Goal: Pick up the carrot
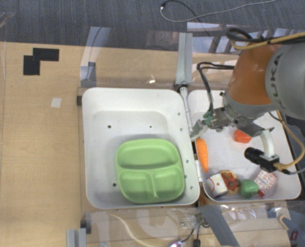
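Note:
The carrot (202,155) is an orange stick lying lengthwise in the right bin (291,192), tight against that bin's left wall. My gripper (198,129) hangs low just above the carrot's far end, by the divider between the two bins. The grey arm with its orange band (250,76) covers the back of the right bin. Nothing can be seen held.
A green divided plate (150,170) lies in the left bin (98,112), towards the front. In the right bin are a small red-orange piece (241,136), a small can (218,184), a green item (249,188) and a red-and-white packet (266,179) along the front wall.

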You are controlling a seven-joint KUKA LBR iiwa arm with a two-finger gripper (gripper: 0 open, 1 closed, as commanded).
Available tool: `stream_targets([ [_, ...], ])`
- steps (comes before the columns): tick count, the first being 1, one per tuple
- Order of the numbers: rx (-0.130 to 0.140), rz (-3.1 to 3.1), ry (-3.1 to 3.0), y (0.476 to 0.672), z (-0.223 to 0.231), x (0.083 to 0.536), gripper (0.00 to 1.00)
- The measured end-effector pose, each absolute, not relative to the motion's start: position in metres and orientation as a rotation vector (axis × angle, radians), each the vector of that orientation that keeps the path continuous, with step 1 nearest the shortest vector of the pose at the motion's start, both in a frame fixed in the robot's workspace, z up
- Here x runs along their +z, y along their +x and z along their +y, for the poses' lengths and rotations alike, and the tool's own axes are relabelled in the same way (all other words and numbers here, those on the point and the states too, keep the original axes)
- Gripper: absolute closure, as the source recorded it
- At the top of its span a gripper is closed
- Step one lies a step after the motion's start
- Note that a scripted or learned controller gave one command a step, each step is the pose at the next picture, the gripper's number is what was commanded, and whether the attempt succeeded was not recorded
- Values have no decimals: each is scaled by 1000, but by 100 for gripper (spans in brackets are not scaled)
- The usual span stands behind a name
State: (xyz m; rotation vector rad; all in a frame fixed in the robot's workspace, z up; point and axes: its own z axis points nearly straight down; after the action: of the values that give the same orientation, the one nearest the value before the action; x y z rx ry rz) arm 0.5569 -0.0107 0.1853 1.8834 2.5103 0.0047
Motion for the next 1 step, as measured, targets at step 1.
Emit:
stream_targets([
  [1, 2, 2523, 1869, 551, -15, 184, 0],
])
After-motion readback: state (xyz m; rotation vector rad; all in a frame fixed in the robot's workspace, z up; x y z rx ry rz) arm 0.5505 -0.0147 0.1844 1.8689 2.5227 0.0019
